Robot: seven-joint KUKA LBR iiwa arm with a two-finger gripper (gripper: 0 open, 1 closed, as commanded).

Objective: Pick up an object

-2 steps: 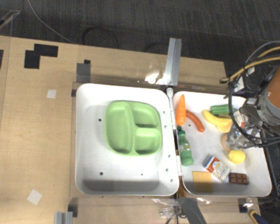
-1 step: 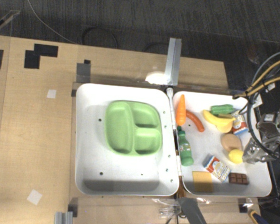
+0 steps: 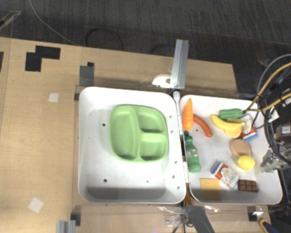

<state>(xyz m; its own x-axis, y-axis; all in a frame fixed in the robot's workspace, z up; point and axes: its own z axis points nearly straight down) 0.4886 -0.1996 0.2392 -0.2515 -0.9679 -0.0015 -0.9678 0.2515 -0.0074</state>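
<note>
Pickable toy food sits bunched in the right bin (image 3: 195, 190), lemon (image 3: 246, 162) and banana (image 3: 227, 125) nearest the hand (image 3: 274, 161) at its right rim; can't tell its grip state; green tray (image 3: 137, 132) alone in left bin (image 3: 92, 145).

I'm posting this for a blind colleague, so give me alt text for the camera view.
Two shallow white bins sit side by side on a wooden bench: the left bin holds a green divided tray, the right bin holds scattered toy food, including a banana, carrot, lemon and green bottle. The robot arm hangs over the right bin's right edge.
</note>
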